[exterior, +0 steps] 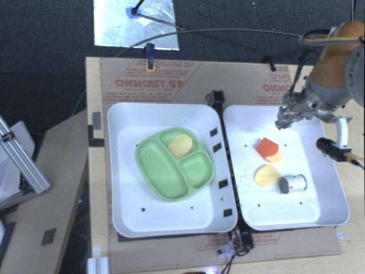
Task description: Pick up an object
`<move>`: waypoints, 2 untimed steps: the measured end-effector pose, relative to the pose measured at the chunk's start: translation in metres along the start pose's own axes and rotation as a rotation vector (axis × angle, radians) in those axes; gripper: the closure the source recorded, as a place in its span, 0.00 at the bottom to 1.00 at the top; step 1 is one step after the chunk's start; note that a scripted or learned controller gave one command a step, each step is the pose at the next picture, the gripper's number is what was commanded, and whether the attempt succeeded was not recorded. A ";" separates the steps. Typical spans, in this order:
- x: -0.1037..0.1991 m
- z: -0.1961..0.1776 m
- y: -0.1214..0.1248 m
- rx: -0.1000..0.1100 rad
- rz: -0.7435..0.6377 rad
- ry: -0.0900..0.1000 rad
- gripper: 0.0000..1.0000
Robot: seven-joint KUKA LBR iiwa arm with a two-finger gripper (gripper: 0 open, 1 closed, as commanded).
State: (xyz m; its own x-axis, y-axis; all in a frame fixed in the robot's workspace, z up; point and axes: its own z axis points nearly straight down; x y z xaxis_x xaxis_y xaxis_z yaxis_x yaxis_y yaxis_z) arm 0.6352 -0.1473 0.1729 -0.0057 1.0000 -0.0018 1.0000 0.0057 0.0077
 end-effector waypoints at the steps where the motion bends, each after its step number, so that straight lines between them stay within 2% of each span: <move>1: 0.000 -0.055 0.002 0.000 0.000 0.000 1.00; 2: 0.000 -0.099 0.004 0.001 -0.001 0.000 1.00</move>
